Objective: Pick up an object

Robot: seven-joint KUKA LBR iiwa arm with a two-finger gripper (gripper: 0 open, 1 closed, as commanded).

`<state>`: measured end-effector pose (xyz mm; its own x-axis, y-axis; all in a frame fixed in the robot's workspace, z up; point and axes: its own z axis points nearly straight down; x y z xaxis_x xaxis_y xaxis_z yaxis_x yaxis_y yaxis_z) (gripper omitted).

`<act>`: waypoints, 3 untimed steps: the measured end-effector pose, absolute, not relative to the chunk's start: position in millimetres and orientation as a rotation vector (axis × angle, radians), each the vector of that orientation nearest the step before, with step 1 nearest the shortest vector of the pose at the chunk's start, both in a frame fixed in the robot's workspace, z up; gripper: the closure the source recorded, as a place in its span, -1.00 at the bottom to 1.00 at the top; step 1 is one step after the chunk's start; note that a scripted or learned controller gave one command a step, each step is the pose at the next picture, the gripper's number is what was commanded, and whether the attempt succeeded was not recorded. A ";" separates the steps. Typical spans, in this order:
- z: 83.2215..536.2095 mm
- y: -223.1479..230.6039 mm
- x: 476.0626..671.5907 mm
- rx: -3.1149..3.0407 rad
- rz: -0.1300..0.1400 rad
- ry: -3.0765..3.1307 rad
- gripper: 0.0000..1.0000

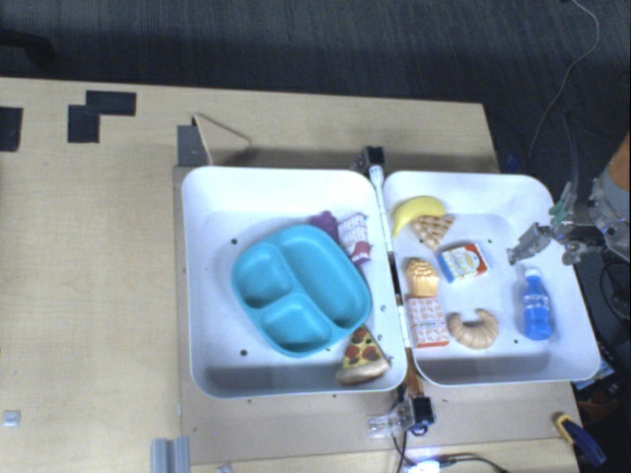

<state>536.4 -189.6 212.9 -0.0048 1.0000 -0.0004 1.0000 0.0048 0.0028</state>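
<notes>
Tool: the tool (550,242) hangs at the right rim of the right bin (513,190), its 2 fingers (527,244) spread apart with nothing between them and touching no object.
Arm: the grey arm (616,205) reaches in from the right edge, an orange patch showing at its top.
Right bin: it holds a banana (416,210), a waffle (433,230), a red and white packet (461,261), a small orange block (421,278), a red checked packet (425,321), a croissant (473,329) and a blue bottle (536,307).
Nearest item: the blue bottle lies just below the spread fingers, near the bin's right wall, apart from the tool.
Left bin: the left bin (212,264) carries a blue divided tray (300,289) with 3 compartments, a purple wrapper (350,235) at the tray's upper right corner and a pizza slice (362,355) by its lower right corner.
Surface: the 2 bins sit side by side on a pale wooden surface (89,294), with black marks (99,114) near its upper left corner.
</notes>
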 end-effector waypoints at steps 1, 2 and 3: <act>100.6 -151.1 552.9 2.212 0.009 2.221 -1.00; 111.9 -150.0 554.5 2.209 0.015 2.222 1.00; 111.7 -150.0 554.4 2.209 0.014 2.223 -1.00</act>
<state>554.4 -150.0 111.7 -0.0063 1.0000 0.0008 0.9999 0.0063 0.0121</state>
